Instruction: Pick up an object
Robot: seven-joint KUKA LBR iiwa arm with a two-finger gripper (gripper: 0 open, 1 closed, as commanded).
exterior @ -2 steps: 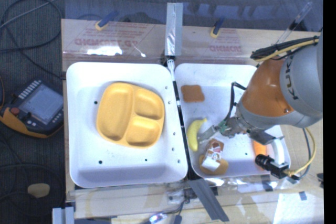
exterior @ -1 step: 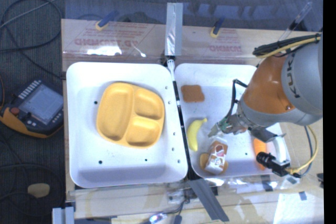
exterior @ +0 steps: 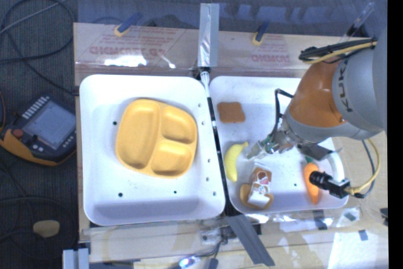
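Gripper (exterior: 264, 147) of the grey arm with the orange band (exterior: 321, 101) sits low in the right white bin (exterior: 252, 94), at centre right of the frame, its tip just right of a yellow banana (exterior: 233, 160) and just above a brown and white packet (exterior: 259, 186); I cannot tell its state or whether it holds anything. Banana lies near the bin's left wall, lower half. Packet lies at the bin's bottom edge, tilted. Flat square orange-brown cracker (exterior: 231, 112) lies in the bin's upper left, well apart from the tool. Orange carrot-shaped toy (exterior: 312, 184) lies at lower right, partly covered by a black fitting. Left white bin (exterior: 94, 154) bears a yellow three-compartment plastic tray (exterior: 156, 137) at its centre. Orange and black handheld pendant (exterior: 39, 130) rests on the floor at the frame's left edge.
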